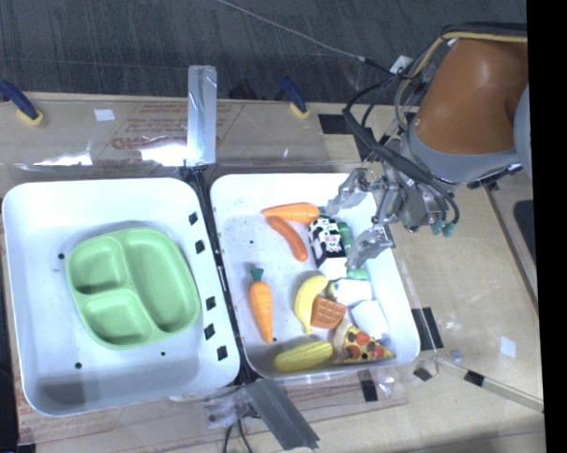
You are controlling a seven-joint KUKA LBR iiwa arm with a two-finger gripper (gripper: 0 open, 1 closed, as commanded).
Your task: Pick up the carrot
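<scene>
Though faint red printing shows on the clear sheet behind the bins, none of it is legible. The carrot lies in the right bin, near its left wall, green top pointing away from the camera. The gripper hangs well right of the carrot, fingers spread wide, holding nothing, beside a black-and-white carton.

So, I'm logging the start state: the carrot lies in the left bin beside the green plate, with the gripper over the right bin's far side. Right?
Not quite. The camera view shows the carrot in the right bin, near its left wall, not beside the green plate in the left bin. The gripper is over the right bin's far side, as you said.
</scene>
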